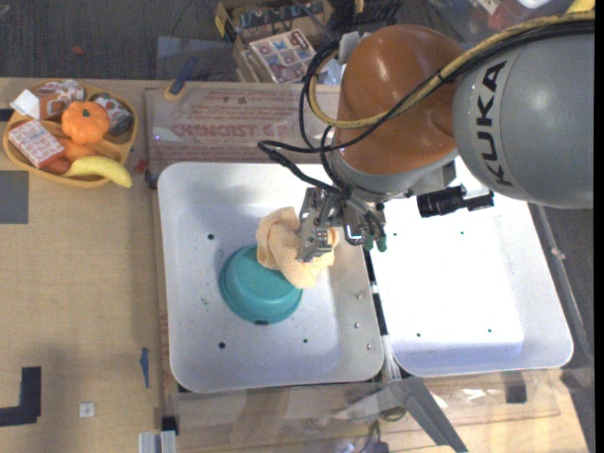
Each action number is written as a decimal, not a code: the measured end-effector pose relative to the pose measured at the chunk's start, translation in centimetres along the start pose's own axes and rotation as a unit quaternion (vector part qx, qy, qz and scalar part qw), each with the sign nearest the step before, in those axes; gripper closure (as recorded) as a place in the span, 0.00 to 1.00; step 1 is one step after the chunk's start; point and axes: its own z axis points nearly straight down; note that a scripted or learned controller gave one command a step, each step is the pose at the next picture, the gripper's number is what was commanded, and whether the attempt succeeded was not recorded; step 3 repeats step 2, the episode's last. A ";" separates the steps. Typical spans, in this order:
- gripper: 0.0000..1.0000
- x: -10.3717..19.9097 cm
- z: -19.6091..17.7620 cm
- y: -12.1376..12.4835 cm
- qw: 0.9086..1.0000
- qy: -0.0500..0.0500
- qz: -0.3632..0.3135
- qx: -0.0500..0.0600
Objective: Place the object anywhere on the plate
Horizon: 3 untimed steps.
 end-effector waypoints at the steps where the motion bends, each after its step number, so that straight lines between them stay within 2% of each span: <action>1: 1.00 1.0 1.2 5.0 1.000 0.002 0.000 0.000; 2: 0.00 0.9 1.1 5.0 1.000 0.001 0.000 0.000; 3: 0.00 0.9 1.1 5.0 1.000 0.001 0.000 0.000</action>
